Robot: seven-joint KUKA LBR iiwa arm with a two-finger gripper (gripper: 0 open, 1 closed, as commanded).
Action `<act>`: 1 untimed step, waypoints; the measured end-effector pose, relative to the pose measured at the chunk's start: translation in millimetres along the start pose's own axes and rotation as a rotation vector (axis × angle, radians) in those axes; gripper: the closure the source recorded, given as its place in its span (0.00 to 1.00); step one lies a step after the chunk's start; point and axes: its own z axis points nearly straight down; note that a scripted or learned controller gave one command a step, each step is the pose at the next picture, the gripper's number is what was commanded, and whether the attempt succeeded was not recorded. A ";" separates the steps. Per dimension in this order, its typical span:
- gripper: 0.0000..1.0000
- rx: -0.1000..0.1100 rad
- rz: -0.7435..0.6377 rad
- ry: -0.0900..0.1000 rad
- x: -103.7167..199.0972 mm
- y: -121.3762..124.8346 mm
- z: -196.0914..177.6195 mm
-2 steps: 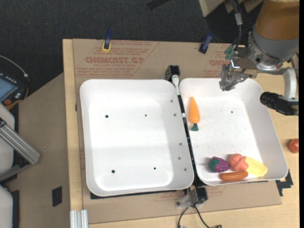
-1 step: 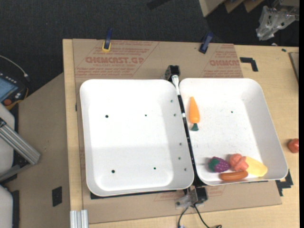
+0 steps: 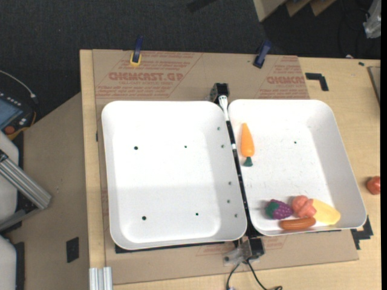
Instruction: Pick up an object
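Surroundings: dark grey carpet floor around a brown cardboard-covered tabletop printed with red lettering; a yellow-and-blue clamp and a blue clamp grip its far edge.
Left side: shallow white plastic left bin, showing a few small dark dots on its floor, sits toward the tabletop's left edge.
Middle: a black seam with a small black fitting at its far end runs where the two bins touch.
Right side: shallow white plastic right bin holds the toys.
Orange plastic carrot with green top: lies just beside the right bin's left wall, about midway along it, tip toward the far edge.
Purple plastic grape bunch: near the right bin's near edge.
Red-orange plastic sausage: against the near wall, just beside the grapes.
Pink-orange lumpy toy: touching the sausage's far side.
Yellow wedge-shaped toy: near the right bin's near right corner.
Small orange object: on the tabletop's right edge, outside the bins.
Jaws: cannot tell their state.
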 end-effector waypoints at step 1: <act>1.00 0.017 -0.010 0.007 72.1 -0.6 47.0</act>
